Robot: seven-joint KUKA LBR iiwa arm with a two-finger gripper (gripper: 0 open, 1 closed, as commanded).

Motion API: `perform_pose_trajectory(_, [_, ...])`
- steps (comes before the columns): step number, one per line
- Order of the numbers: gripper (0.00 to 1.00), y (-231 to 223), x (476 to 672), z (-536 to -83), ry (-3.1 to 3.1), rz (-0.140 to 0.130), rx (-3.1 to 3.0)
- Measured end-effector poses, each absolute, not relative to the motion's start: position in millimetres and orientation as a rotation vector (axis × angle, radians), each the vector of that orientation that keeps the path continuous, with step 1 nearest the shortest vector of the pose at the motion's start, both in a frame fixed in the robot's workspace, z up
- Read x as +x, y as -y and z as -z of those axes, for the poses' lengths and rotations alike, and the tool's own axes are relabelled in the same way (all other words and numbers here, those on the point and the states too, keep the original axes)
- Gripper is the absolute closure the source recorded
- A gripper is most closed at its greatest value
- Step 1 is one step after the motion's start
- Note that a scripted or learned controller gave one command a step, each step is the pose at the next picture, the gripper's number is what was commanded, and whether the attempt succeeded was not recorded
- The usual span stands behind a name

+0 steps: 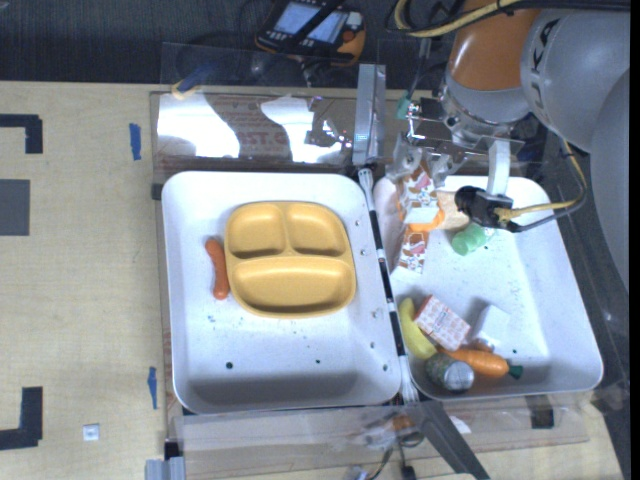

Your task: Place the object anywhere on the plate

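- Camera view gives me the yellow plate [290,258], a three-compartment dish, sitting in the left bin [190,358]; I will place everything else against that plate.
- Just beside the plate's left edge, an orange sausage-shaped toy [218,268] lies lengthwise on the bin floor, close to the rim or touching it, I cannot tell which.
- To the right of the plate, across the divider between the bins, is the right bin [540,308].
- My arm [510,48] hangs over the far end of the right bin, well to the plate's upper right, with the claw [450,183] low among clutter there.
- I cannot tell how far the claw is open or whether it has hold of anything; its tips are lost among a black part and cable.
- A green object [468,240] lies just below the claw, right of the plate.
- Beside the divider near the claw, a jumble of orange-and-white pieces [418,218] sits, too muddled for me to name.
- Lower right of the plate, at the near end of the right bin, I see a yellow banana [414,332], a red-and-white packet [442,321], a carrot [482,362] and a can [450,374] bunched together.
- The worktop [80,268] is light wood left of the plate.
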State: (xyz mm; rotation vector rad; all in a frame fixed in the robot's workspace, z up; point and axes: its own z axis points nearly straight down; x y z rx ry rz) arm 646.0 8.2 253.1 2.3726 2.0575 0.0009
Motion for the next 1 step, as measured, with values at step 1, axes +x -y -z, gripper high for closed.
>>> perform_pose_trajectory(1, [1.0, -28.1, 667.3, -236.4, -1.774, 0.001, 2.591])
